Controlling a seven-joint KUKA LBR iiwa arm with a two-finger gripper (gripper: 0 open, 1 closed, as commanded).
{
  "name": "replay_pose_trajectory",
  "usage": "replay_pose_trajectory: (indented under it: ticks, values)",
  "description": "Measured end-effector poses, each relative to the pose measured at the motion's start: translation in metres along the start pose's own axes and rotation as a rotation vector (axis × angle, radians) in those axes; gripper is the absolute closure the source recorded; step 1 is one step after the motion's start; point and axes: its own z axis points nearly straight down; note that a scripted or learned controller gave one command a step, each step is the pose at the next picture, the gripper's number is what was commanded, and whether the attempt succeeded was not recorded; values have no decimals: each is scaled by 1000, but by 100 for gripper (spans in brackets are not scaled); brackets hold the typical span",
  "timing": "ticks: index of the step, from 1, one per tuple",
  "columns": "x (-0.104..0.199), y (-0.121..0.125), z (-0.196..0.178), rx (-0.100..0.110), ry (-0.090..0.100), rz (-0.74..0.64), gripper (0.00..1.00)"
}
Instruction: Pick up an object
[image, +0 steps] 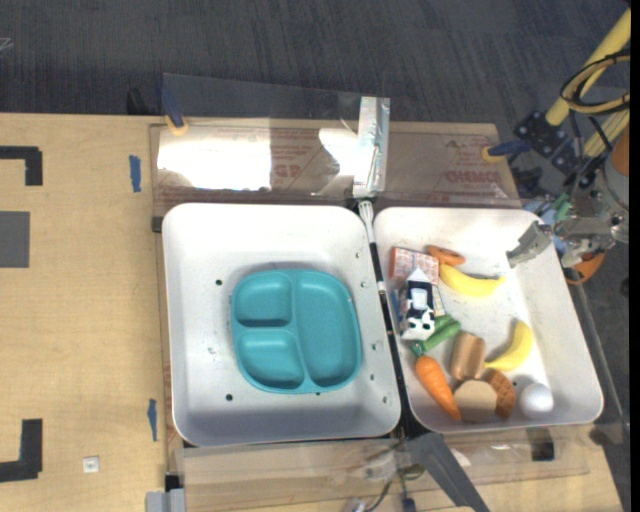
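Yellow bananas (472, 281), carrots (436, 386), a cow figure (420, 308) and other toy food lie in the right bin (585, 385) — none is lifted. Near its upper right rim hover the jaws (528, 245); I cannot tell their state. A teal tray (297, 328) sits in the left bin (190, 260).

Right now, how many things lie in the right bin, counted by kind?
Bananas: 2
Carrots: 2
Toy cow: 1
Pink carton: 1
Green vegetable: 1
Bread pieces: 2
White egg: 1
Total: 10
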Motion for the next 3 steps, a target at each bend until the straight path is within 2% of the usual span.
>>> replay_pose_trajectory:
  ticks: [1, 2, 3]
  values:
    - [24, 48, 134, 5, 1, 119, 0]
    - [66, 35, 98, -1, 0, -196, 0]
    - [30, 26, 129, -23, -7, -111, 0]
